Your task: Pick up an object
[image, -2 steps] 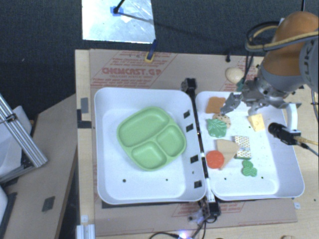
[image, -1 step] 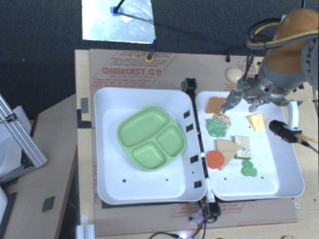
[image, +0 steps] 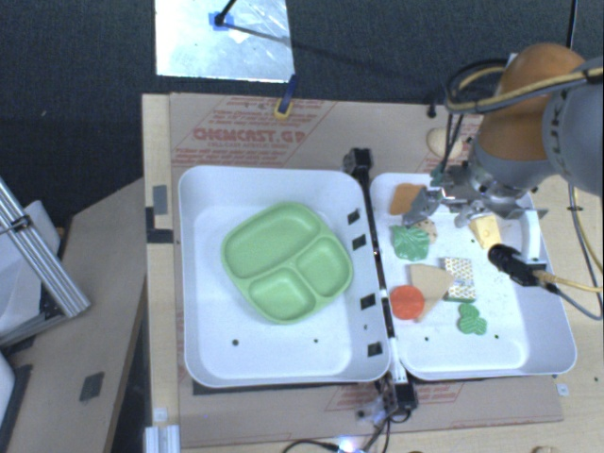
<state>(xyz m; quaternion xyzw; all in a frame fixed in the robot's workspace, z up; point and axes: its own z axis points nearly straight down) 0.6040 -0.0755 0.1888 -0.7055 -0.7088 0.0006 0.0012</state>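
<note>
My gripper (image: 442,213) hangs over the back of the right bin (image: 538,347), open, with nothing between its fingers. Its left fingertip is close above a green leafy piece (image: 411,242) and beside an orange-brown piece (image: 407,196). A yellow wedge (image: 485,230) lies just right of the gripper. Nearer the front lie a tan wedge (image: 431,279), a red round piece (image: 407,302), a checkered cracker (image: 460,274) and a small green floret (image: 471,322).
The left bin (image: 208,347) holds a light green divided plate (image: 286,260). A black hinge strip (image: 373,253) runs between the bins. The grey arm with its orange band (image: 533,92) and a black cable (image: 514,262) cross the right bin's back right.
</note>
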